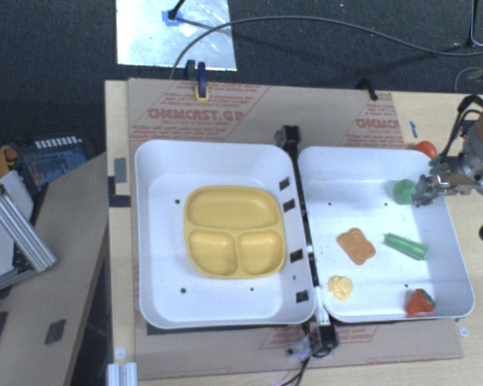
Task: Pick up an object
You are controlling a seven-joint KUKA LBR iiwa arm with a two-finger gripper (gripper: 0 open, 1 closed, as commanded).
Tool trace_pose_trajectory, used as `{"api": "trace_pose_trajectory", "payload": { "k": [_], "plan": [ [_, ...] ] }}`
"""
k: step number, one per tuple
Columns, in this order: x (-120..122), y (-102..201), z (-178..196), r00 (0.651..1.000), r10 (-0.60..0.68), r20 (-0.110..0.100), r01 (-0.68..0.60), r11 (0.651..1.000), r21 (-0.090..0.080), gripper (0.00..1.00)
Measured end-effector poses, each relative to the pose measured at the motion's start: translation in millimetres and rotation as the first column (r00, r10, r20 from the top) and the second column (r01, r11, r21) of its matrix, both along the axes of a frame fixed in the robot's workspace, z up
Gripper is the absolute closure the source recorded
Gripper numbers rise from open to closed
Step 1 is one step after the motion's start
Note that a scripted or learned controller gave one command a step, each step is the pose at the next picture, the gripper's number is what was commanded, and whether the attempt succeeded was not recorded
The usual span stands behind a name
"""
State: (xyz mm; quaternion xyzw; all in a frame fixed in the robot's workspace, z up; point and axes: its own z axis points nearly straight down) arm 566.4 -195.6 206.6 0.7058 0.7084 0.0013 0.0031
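Showed, nearest the camera, a red toy fruit (419, 301) in the near right corner of the right bin (459, 284) and a small yellow piece (340, 287) towards its near left corner. Showed farther in, at mid-bin, an orange piece (356, 245) and a green stick (406, 246), lying apart from each other. Found the gripper (429, 187) at the far right side of the same bin, just beside a round green piece (404, 190), the likeliest thing to be picked; could not tell how wide the gripper stood, nor whether anything was gripped. Judged the step in hand to be the approach: best done by centring over the round green piece before descending, closing squarely across it so that it did not roll away, keeping off the bin wall, and lifting straight up. Held in the left bin (157, 215) a yellow divided plate (233, 230). Showed a red-orange piece (423, 147) at the far rim of the right bin. Read, on the board (322, 111) beyond the bins, "CHEMCAST GP" in red print, repeated at left and right; made out no other writing.
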Motion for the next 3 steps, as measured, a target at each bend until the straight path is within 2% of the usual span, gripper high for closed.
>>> {"api": "trace_pose_trajectory", "payload": {
  "k": [1, 2, 3],
  "plan": [
    [1, 0, 26, 1.0, 0.001, -0.002, -0.001, 1.0, 0.001, 1.0],
    [-3, 56, 25, 1.0, 0.005, -0.005, -0.005, 1.0, 0.004, 1.0],
    [11, 116, 29, 1.0, 0.007, -0.004, -0.007, 1.0, 0.004, 1.0]
  ]
}}
